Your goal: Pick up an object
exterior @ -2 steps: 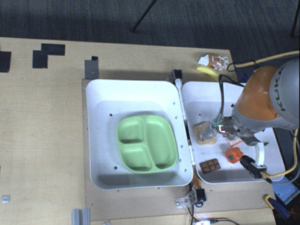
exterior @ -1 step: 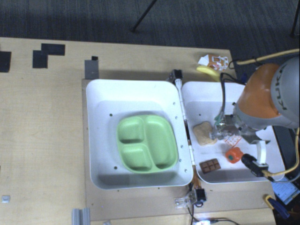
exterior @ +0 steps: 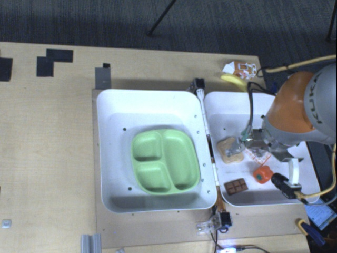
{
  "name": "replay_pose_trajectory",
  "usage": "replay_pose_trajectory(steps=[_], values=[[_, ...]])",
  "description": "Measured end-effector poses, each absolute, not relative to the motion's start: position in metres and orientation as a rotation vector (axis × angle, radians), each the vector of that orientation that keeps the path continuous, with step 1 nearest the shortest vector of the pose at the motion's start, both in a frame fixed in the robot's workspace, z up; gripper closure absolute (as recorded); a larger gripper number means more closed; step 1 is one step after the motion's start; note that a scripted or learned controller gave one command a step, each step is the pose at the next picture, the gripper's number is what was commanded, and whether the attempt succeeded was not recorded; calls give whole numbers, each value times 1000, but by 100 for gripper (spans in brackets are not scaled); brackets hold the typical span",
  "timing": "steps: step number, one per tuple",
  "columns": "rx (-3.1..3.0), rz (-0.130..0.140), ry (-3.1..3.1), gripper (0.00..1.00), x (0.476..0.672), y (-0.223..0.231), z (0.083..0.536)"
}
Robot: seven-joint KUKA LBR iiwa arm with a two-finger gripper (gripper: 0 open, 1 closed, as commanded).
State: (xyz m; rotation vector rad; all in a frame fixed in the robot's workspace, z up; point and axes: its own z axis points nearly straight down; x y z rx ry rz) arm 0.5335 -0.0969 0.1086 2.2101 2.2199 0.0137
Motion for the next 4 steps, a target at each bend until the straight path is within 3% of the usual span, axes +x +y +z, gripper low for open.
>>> replay_pose_trajectory(steps=[1, 2, 3, 4], values=[[2207, 18, 2220, 100, 535, -96, 119], [2207, 17, 2221, 0, 535, -96, 119], [2203, 22, 2222, 100, 536, -95, 130], [2203, 21, 2222, 0, 536, -96, 130]])
